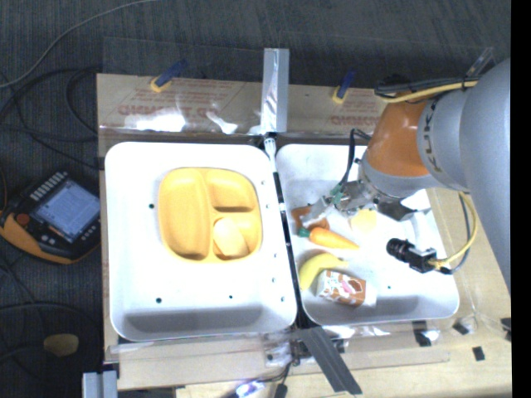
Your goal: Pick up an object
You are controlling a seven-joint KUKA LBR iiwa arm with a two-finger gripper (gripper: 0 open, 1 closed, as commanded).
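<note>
The carrot (333, 239) lies in the right bin (431, 309), tip pointing right (slightly down). The gripper (344, 193) hovers near; its grip cannot be told.

A yellow plastic divided tray (207, 214) lay in the left white bin (133, 305); an orange toy carrot (332, 239) lay in the right white bin (431, 301), behind a yellow toy banana (311, 268).

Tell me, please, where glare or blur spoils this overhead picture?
In the camera view, the white bins are overexposed, their walls nearly featureless; the clear sheeting behind them glints; the gripper is soft and lost in clutter; the carrot stays crisp.
</note>
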